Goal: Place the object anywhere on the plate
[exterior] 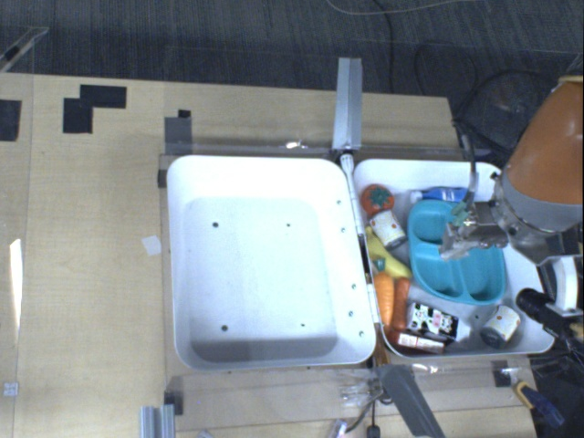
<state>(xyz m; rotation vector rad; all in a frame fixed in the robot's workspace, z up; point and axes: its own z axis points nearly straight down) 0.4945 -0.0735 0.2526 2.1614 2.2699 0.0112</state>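
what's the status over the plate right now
Gripper over the blue plate in the right bin. Nothing seen in its grasp. Carrot, banana, small box crowd the plate's left side.

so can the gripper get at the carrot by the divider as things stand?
Probably yes: the carrot lies exposed on top at the right bin's left wall, left of the blue plate, though the wall crowds it. The gripper hovers over that plate.

I note the left bin [260, 258] beside the right bin [406, 345], which holds a carrot [385, 299], banana [388, 258] and small black carton [429, 322]; cable [388, 16] on dark floor.
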